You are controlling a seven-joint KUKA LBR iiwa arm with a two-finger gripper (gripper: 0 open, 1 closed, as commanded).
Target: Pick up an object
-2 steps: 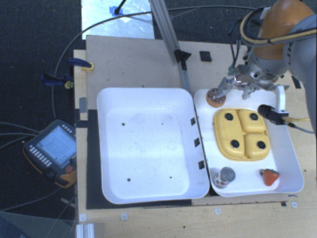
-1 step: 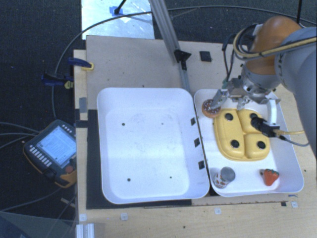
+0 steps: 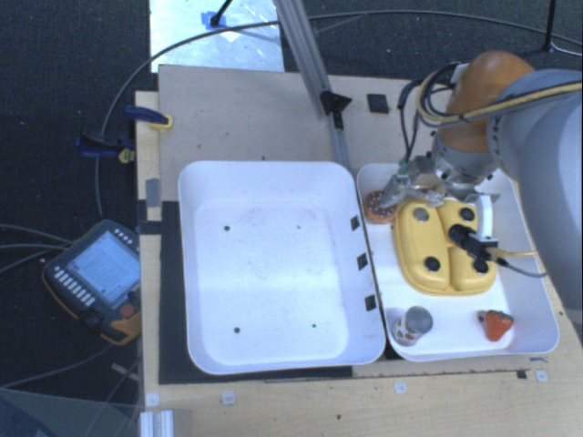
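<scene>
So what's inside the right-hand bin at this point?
The right bin holds a large yellow object, a brownish round item at its upper left, a small can and a red strawberry-like piece. The arm covers the bin's far corner, so anything there is hidden.

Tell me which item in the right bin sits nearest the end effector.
The round brown disc at the bin's upper left, beside the end effector; the can and strawberry lie along the near edge.

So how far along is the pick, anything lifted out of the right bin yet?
Nothing looks lifted yet. The gripper is low at the right white bin's far end, beside the round brown doughnut-like piece. The yellow moulded plastic piece, small grey-capped jar and red strawberry toy lie inside. Grasp and lift remain.
</scene>
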